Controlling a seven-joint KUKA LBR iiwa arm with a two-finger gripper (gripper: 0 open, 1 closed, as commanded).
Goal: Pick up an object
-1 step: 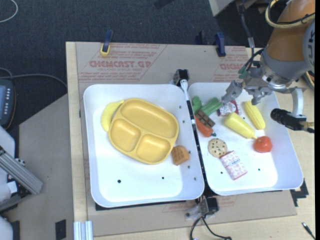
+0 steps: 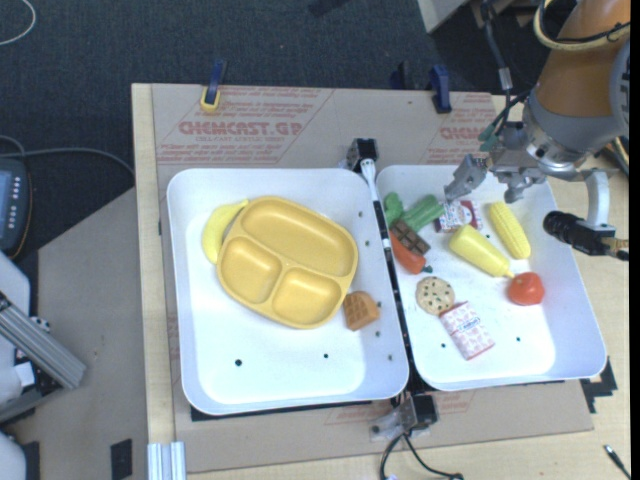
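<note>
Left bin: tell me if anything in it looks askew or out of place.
The yellow divided plate lies skewed to the left bin's walls and rests partly over a yellow banana-like piece at its upper left. A brown pastry-like item touches its lower right edge. Nothing looks spilled or broken.

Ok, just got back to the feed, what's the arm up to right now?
The arm's end effector hovers at the back of the right bin, above a small red-and-white packet beside the corn cob. I can't confirm a grasp. The yellow divided plate sits in the left bin.
</note>
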